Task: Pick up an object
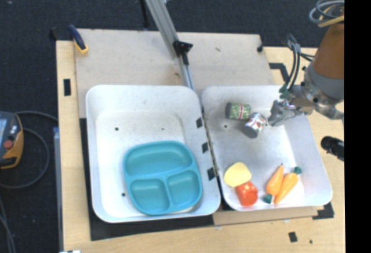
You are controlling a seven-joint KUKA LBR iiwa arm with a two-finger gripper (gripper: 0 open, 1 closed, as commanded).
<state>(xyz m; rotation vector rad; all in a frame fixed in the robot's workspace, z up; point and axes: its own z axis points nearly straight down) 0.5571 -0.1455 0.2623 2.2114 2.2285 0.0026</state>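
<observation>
Camera view: a bench seen from above at a slant, two white bins side by side.
Landmark: the right bin (307, 159), a shallow white tray; every place below is given against it.
Arm: grey with an orange band (331, 52), reaching in over the right bin's far right corner.
Gripper (268, 119): low over the right bin's upper middle, pointing left; its tip meets a small silvery can.
Jaws: too small and blurred to read; whether they grip the can cannot be told.
Can (254, 125): metallic, tilted, on the bin floor just at the gripper's tip.
Green tin (238, 110): on its side, just left of the can, near the bin's far wall.
Yellow piece (237, 174): rounded, in the bin's near left part.
Red piece (247, 194): touching the yellow piece, against the near wall.
Carrots (282, 183): two orange ones side by side, near right part of the bin.
Left bin (110, 107): flush against the right bin's left wall.
Blue plate (162, 177): three compartments, in the left bin's near part.
Metal rail (156, 6): runs from beyond the bench down to the bins' shared far corner.
</observation>
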